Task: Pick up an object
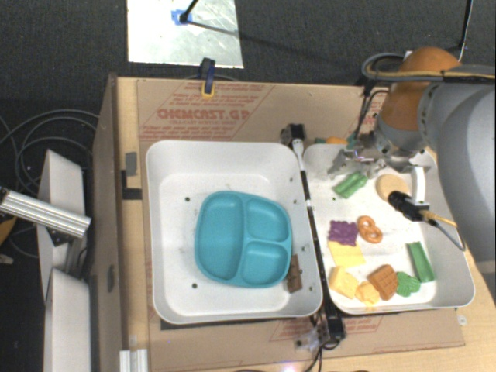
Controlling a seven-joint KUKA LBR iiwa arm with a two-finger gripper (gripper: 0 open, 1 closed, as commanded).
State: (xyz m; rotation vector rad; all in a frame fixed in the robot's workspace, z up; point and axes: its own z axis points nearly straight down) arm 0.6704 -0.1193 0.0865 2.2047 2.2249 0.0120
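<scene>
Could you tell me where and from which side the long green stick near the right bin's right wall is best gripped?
Grip the long green stick across its narrow width at mid-length, coming straight down from above. It lies flat and slender with bare bin floor on both long sides. Its lower end sits close to the green broccoli-shaped toy, so the middle probably leaves the claw most room.

My one camera sits fixed above the brown cardboard-covered bench (pixel 232 107), looking down at a slant — both shallow white plastic bins (pixel 167 208) in frame, grey arm (pixel 457 122) entering from the right
</scene>
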